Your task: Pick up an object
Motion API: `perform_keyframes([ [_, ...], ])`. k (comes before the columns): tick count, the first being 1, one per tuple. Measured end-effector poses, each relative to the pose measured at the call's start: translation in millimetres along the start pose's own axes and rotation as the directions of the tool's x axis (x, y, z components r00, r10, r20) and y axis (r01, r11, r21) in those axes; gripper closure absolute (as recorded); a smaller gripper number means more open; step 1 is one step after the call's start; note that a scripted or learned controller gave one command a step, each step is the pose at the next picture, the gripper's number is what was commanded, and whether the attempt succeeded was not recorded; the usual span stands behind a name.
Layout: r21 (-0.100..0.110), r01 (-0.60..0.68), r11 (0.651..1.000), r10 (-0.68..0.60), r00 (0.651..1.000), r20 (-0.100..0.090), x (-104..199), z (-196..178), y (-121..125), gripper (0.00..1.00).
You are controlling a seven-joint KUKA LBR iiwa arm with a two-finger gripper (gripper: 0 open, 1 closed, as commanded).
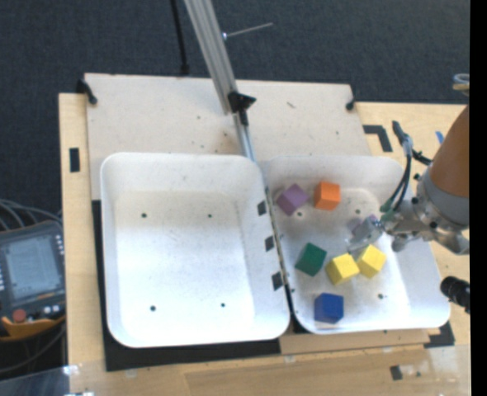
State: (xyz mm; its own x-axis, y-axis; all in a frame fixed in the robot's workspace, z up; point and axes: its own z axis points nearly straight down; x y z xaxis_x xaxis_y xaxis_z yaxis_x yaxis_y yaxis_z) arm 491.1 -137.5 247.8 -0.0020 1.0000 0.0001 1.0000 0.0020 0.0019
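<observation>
Gripper (363,231) hovers low in right bin (417,304), centre-right of frame, just above yellow cubes (356,264); likely lining up on them. Nothing visibly held; you can't read its state here.

one fixed camera looks down aslant from above on both white bins (186,250), not close.

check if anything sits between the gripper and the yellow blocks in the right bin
Nothing visible does. The gripper hovers just above the two yellow blocks, with bare bin floor between; the green block lies off to their left.
</observation>
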Motion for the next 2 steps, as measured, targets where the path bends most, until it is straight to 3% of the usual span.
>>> perform_keyframes([
  [1,-0.001,-0.003,1.000,0.003,1.000,0.001,0,0,0,0.00],
  [2,0.005,-0.003,1.000,0.003,1.000,0.000,2,43,2,0.00],
])
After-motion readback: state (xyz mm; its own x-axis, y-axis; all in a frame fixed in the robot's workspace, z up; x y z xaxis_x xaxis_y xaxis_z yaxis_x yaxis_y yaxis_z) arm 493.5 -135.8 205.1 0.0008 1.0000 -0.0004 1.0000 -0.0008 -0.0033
